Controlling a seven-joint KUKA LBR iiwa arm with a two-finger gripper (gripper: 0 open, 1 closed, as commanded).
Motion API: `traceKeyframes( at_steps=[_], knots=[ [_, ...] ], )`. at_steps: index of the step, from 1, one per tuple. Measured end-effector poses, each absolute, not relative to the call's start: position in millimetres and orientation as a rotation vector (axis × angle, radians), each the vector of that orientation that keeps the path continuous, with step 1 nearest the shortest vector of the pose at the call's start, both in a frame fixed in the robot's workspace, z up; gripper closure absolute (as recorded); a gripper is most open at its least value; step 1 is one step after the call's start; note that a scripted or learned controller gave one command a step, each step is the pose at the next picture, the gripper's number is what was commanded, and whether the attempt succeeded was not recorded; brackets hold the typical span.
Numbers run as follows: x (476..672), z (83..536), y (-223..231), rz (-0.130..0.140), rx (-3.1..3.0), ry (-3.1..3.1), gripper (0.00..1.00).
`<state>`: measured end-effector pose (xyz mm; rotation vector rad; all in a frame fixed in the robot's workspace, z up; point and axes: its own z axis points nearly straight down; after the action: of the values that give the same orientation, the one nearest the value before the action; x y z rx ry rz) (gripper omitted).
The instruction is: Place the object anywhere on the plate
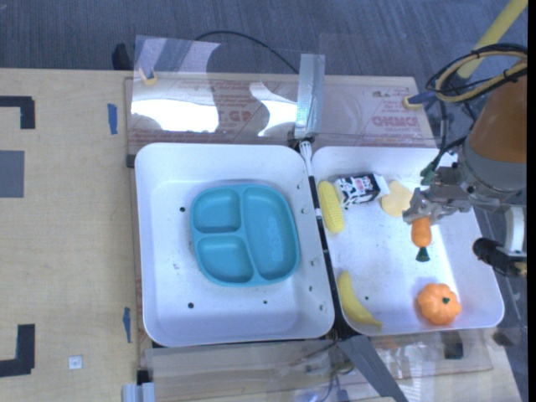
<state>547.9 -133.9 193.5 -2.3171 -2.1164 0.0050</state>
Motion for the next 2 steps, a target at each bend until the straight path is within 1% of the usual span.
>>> traceKeyframes(
  at_steps=[1, 2],
  knots=[
    [547.1, 180, -28, 0.008, -2.139, -2.287, 1.0],
    [515.3, 181, 45, 0.01, -2.173, -2.256, 1.0]
  ],
)
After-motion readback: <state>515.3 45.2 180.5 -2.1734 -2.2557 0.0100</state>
